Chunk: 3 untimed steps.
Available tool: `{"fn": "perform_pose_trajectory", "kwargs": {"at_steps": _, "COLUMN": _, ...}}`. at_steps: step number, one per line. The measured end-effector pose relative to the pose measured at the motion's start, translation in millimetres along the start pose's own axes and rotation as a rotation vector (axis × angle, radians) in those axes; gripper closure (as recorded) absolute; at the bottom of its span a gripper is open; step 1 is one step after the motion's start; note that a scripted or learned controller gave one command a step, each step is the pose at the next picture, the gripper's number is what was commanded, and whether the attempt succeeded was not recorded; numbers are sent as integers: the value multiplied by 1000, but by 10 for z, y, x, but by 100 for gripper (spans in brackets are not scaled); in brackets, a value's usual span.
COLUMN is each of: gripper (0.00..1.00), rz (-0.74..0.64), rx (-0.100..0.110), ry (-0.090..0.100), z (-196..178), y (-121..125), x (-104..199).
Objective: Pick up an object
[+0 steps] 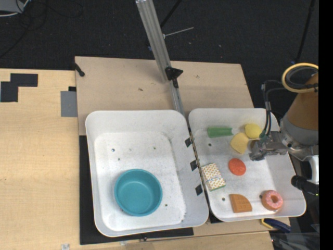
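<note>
My gripper [256, 151] hangs low over the right bin [218, 120], at its right side, just right of a yellow block [239, 142] and below a yellow ball [253, 130]. A red round piece [237, 166] lies a little left of and below the gripper. Further objects in this bin are a green bar [219, 132], a patterned packet [213, 176], an orange wedge [240, 203] and a pink donut [271, 200]. Nothing shows between the fingers.
The left bin [104, 124] holds a teal bowl [138, 191]. A metal rail [156, 38] slants down from the top to the gap between the bins. The arm's orange band [304, 108] and grey wrist stand over the right bin's right rim.
</note>
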<state>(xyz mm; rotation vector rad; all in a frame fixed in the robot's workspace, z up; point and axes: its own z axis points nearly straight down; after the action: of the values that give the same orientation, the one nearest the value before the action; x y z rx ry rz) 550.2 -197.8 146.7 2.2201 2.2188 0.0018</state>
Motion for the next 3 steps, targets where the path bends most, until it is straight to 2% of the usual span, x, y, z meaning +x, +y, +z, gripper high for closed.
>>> {"fn": "perform_pose_trajectory", "kwargs": {"at_steps": 1, "gripper": 100, "rz": 0, "rx": 0, "ry": 0, "z": -458, "y": -10, "x": -86}}
{"fn": "perform_pose_trajectory", "kwargs": {"at_steps": 2, "gripper": 100, "rz": -1, "rx": -2, "ry": 0, "z": -1034, "y": 86, "x": -100}}
{"fn": "perform_pose_trajectory", "kwargs": {"at_steps": 3, "gripper": 100, "rz": -5, "rx": 4, "ry": 2, "z": -960, "y": 89, "x": 495}}
